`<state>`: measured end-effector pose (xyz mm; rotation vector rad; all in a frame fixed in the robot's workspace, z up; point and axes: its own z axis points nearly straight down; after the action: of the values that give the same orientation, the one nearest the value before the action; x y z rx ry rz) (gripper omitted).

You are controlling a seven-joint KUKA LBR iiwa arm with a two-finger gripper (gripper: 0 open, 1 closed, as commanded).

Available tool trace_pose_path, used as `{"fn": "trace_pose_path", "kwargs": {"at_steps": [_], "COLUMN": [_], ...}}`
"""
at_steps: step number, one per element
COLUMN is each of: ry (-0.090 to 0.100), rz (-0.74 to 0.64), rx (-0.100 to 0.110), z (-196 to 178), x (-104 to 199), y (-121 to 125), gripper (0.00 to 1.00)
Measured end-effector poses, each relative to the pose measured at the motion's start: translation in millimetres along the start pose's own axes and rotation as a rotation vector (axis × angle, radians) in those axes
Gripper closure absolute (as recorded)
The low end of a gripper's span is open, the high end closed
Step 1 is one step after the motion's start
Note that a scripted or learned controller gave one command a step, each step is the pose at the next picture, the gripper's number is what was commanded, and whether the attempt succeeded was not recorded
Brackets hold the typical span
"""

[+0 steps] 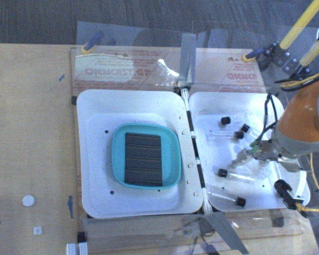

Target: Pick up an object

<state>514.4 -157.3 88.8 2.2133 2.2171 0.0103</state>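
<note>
A: Well, what is there to pick?

B: Several small clear tubes with black caps, scattered in the right bin (202, 102). One lies near the front rim (226, 198), one toward the middle (235, 175), and another is further back (222, 134). The left bin (90, 142) holds a teal tray (118, 158) with a dark ribbed block (143, 159) on it.

A: How would a tube handle?

B: Light and stiff, I'd judge, but smooth and round, so likely to roll or slip out. If it is thin plastic or glass, a hard squeeze could crack it. Taking it across the barrel near the middle looks safer than by the cap.

A: And the arm?

B: It reaches in from the right, orange band above the wrist, tilted down into the right bin. The gripper (251, 154) sits low, just beside the middle tube's far end.

A: Open or closed?

B: I cannot tell; glare on the white floor and the clear tubes blur that spot. Nothing visibly sits in it.
</note>
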Motion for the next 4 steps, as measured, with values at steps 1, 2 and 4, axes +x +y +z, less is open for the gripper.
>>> {"fn": "trace_pose_path", "kwargs": {"at_steps": [1,2,4], "ry": [0.0,-0.002,-0.001], "rz": [0.027,0.072,0.243], "rx": [0.01,0.002,0.01], "z": [-34.3,2.0,-117.2], "x": [-31.7,-39.1,25.1], "y": [53.5,86.0,123.4], "gripper": [0.0,0.0,1.0]}}
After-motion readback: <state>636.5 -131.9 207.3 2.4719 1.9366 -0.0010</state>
